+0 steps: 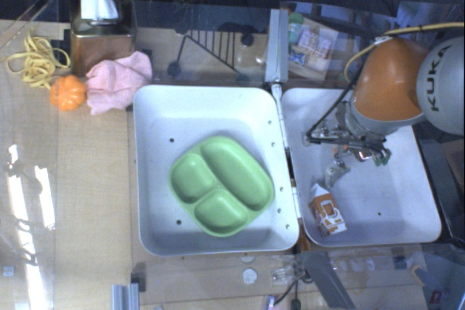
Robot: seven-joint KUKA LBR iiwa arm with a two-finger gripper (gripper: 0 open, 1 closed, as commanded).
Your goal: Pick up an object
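A small brown and white carton (326,210) lies in the right bin (407,221), near its front left corner. My gripper (338,172) hangs just above and behind the carton, under the orange wrist band, pointing down into the bin. Nothing shows between it and the carton. A green three-compartment plate (221,185) rests in the middle of the left bin (160,127).
On the bench to the left lie a pink cloth (116,81), an orange ball-like fruit (68,92), yellow cord (35,60) and a tissue box (99,25). A divider rail (283,149) separates the two bins. Colourful packaging (312,46) sits behind the right bin.
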